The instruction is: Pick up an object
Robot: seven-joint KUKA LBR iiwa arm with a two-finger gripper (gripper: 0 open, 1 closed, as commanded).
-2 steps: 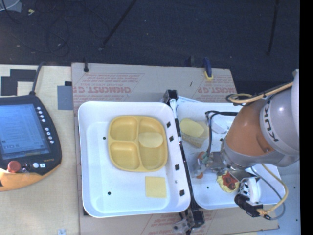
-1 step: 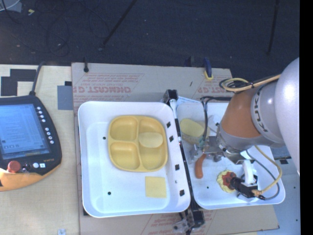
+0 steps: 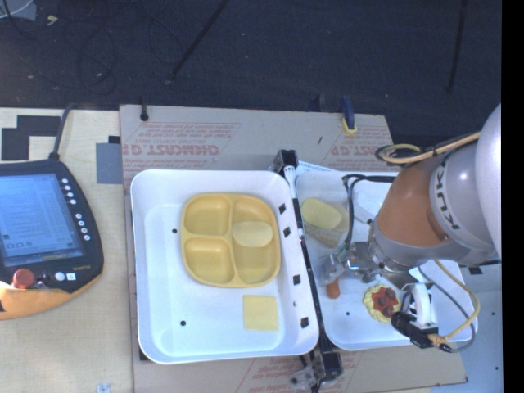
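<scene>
Orange-red small piece lying in right bin, close to centre divider, just below gripper; likely target. Gripper open or closed: cannot tell from this angle. Risk: closing too high and missing the low piece, or nudging it against the bin wall, out of reach.

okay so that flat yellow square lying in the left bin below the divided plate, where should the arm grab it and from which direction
The yellow square lies flat on the left bin floor, so probably come straight down and pinch across two opposite edges. Its left and lower edges have bare floor beside them; the right edge sits close to the bin wall, and the divided plate lies just above.
</scene>
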